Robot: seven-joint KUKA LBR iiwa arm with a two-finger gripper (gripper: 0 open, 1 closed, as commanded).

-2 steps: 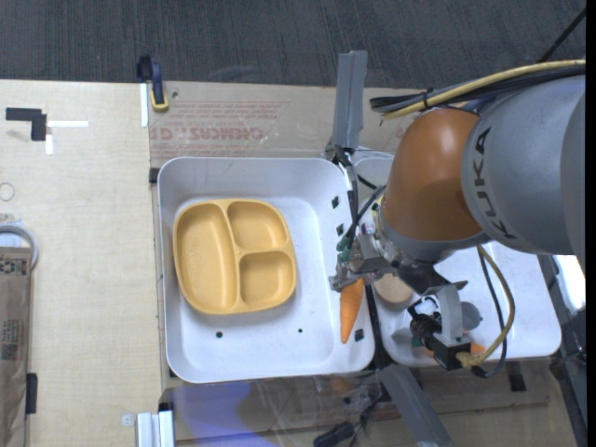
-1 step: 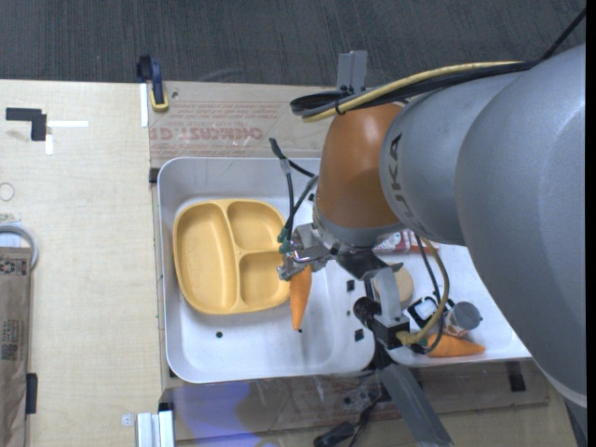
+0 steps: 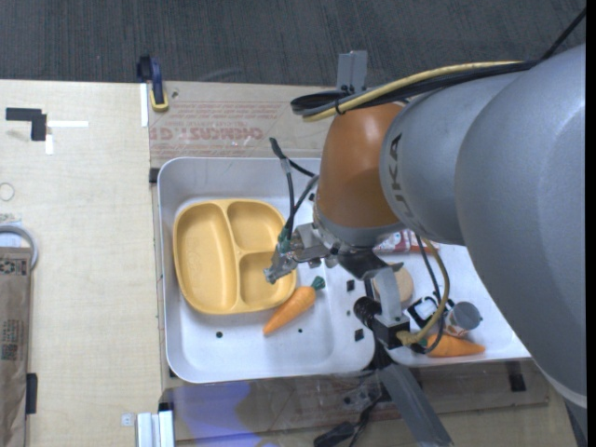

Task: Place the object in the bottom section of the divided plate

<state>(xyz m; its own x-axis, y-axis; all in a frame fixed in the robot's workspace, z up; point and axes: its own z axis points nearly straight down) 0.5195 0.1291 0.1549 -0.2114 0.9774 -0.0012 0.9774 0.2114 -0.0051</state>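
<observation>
The jaws (image 3: 282, 261) of the grey arm with the orange band (image 3: 363, 170) hang over the right edge of the yellow plastic divided plate (image 3: 223, 254); whether they are open or closed cannot be told, and nothing is seen between them. Just below and to the right of the jaws lies an orange toy carrot with a green top (image 3: 292, 307), slanted on the floor of the shallow white bin (image 3: 242, 347), its green end near the jaws and its body touching or nearly touching the plate's lower right rim. To the left of the jaws the plate sits in the bin with three sections, one long section farthest from the jaws and two smaller ones nearer. Well right of the jaws, past the arm, a second orange carrot-like piece (image 3: 453, 345) lies beside a small grey round object (image 3: 466, 317). Beyond the bin, far left of the jaws, spreads the pale wooden desk (image 3: 74, 277).
</observation>
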